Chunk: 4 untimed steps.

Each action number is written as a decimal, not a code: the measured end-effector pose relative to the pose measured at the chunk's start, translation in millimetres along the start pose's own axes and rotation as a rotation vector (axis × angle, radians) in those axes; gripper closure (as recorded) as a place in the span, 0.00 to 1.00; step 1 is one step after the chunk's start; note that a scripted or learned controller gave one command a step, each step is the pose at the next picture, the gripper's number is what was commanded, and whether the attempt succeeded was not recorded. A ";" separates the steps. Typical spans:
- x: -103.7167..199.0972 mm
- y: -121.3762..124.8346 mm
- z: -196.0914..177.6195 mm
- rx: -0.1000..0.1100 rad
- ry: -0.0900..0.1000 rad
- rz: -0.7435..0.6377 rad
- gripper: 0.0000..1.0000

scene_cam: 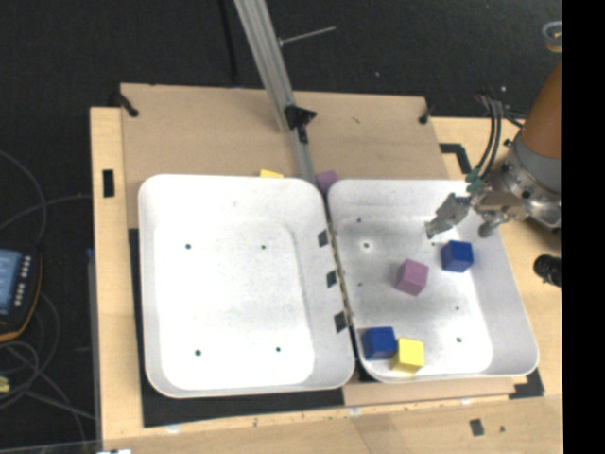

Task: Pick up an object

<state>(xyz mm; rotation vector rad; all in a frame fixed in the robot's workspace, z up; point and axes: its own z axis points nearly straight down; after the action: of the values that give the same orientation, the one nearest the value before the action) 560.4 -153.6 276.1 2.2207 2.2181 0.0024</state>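
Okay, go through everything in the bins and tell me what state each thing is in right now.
Tool: above the right bin, holding nothing.
Blue block: loose, just below the tool.
Purple block: loose, mid-bin.
Second blue block: touching the yellow block.

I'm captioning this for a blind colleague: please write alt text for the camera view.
A grey robot arm's two-finger gripper hovers above a small blue cube in the right shallow white bin, which also holds a purple cube, another blue cube and a yellow cube.
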 end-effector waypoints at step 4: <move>-40.8 -4.3 178.0 -0.002 -0.002 -0.001 0.00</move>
<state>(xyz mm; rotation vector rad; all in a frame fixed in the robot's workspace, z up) 556.7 -194.6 98.1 2.2179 2.2171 0.0023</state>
